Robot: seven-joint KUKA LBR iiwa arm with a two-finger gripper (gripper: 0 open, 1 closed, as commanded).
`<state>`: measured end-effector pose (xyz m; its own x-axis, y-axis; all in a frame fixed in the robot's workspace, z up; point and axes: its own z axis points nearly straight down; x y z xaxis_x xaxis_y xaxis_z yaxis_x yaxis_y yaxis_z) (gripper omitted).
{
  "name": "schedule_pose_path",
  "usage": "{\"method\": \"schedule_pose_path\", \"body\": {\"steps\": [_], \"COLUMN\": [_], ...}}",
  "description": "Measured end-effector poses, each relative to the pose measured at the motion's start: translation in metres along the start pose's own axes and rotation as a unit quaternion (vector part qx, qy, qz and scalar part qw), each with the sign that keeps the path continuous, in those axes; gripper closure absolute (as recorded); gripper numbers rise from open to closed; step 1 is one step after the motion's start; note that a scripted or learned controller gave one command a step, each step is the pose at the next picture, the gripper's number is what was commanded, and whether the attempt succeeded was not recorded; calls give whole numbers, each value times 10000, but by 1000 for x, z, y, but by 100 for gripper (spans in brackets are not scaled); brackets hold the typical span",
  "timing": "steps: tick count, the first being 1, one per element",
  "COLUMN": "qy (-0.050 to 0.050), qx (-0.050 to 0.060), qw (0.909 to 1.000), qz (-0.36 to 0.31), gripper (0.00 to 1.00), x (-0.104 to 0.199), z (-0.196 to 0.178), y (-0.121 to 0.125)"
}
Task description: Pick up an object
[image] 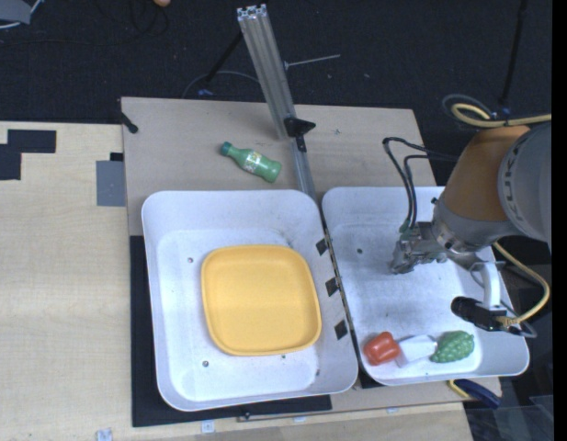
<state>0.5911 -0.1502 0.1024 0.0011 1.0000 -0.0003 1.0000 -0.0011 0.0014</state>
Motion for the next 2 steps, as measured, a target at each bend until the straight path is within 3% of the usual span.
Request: {"method": "schedule_pose_path", "body": {"steps": [2], "qy": [-4], "qx": [-17], "qw": [10000], "qz": [-3], "gripper": [100], "x": [-8], "z": [-107], "y": [0]}}
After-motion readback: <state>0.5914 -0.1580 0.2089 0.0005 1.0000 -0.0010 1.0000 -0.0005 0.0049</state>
